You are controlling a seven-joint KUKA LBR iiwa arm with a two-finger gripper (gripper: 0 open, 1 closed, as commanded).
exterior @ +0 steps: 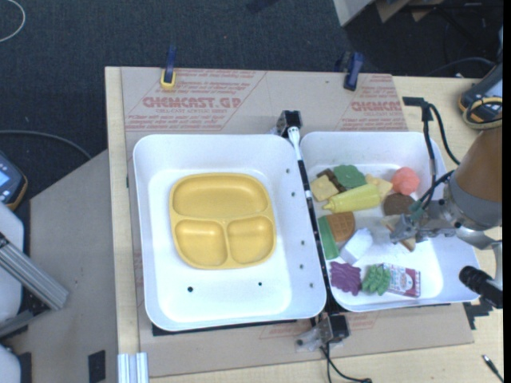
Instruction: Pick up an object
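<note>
In the right bin (315, 152), gripper (406, 231) low among the toys (359, 198); can't tell how the jaws stand. I judge nothing lifted yet; grasp and raise remain.

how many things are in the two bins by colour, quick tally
yellow or tan: 4, the divided plate in the left bin, a block, a long piece, a round piece
green: 3
brown: 1
orange-red: 1
purple: 1
white: 1
red packet: 1
total: 12, though the right bin pile overlaps, so roughly
</note>
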